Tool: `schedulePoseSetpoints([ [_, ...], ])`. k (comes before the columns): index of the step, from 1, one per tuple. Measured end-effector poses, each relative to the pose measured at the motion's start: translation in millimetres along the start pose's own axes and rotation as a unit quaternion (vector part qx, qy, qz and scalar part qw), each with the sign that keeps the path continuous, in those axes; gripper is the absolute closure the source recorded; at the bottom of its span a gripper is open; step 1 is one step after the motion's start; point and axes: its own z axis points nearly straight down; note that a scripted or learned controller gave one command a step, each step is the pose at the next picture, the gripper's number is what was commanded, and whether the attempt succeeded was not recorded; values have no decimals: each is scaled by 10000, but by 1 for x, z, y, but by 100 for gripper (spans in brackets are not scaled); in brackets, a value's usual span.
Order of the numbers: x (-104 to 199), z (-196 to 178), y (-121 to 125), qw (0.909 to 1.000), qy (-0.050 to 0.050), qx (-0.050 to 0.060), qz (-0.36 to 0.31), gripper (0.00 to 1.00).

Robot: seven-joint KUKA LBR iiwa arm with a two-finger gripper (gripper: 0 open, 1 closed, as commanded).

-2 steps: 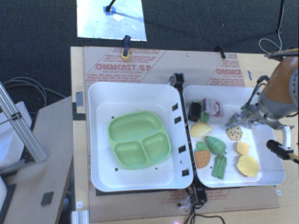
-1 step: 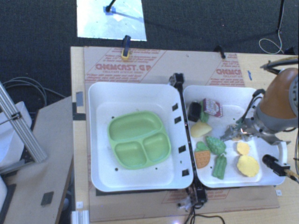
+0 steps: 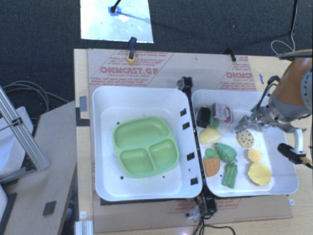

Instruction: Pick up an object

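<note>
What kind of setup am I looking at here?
Likely a robot lab pick-test bench: two white bins clamped on a board, toy food such as a cookie, and a green divided tray.

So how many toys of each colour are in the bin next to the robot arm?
Yellow: 3
Green: 2
Orange with green top: 1
Spotted cookie: 1
Black: 1
Dark red packet: 1
Total: 9

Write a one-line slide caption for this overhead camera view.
Robot arm's gripper beside a cookie in the right bin of toy food; a green divided plate sits in the left bin.
</note>
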Motion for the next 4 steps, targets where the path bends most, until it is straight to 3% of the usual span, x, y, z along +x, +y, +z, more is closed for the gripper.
schedulePoseSetpoints([
  [1,11,1,-44,10000,22,46,27,0],
  [2,11,-10,-41,10000,13,17,22,100],
  [3,11,-10,-41,10000,14,20,21,0],
  [4,18,1,4,10000,12,8,-7,0],
])
